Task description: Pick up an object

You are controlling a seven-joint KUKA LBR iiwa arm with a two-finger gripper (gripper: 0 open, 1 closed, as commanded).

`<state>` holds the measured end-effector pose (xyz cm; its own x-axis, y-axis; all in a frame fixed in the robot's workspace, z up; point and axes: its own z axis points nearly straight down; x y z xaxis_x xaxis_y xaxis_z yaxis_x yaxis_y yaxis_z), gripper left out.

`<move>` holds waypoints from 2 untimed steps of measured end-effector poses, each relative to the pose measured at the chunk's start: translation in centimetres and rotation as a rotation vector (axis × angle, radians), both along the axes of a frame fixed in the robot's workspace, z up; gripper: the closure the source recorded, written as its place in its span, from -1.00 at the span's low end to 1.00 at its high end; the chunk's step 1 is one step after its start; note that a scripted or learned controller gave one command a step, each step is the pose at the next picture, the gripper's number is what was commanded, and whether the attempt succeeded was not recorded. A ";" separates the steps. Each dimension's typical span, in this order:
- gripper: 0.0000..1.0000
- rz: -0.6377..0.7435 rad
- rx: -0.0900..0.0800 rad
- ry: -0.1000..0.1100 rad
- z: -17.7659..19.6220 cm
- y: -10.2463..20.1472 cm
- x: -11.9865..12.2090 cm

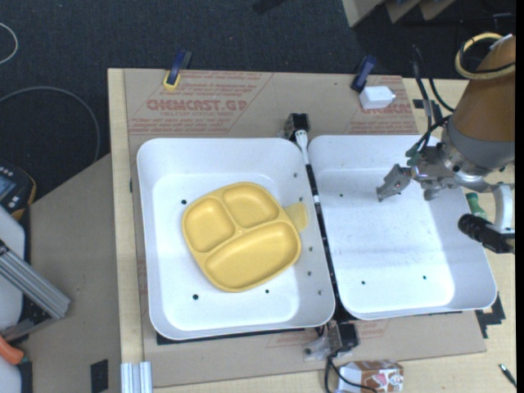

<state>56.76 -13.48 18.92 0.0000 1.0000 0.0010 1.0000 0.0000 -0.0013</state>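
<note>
A yellow divided plate (240,236) with three compartments lies flat in the middle of the left bin (155,170). My gripper (409,188) hangs over the upper right part of the right bin (385,301), far from the plate. It is open and nothing is between its fingers. The bin floor under it is bare white.
The two bins meet along a black divider (315,211) at the centre. The bins rest on a cardboard sheet (246,105), which carries a small white block (377,97) and blue clamps (176,68) along its far edge. The arm's orange band (491,97) rises at the right.
</note>
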 end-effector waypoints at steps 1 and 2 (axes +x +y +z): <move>-1.00 0.007 -0.001 -0.020 15.1 4.6 -3.8; -1.00 0.006 0.002 0.001 16.8 9.5 -9.0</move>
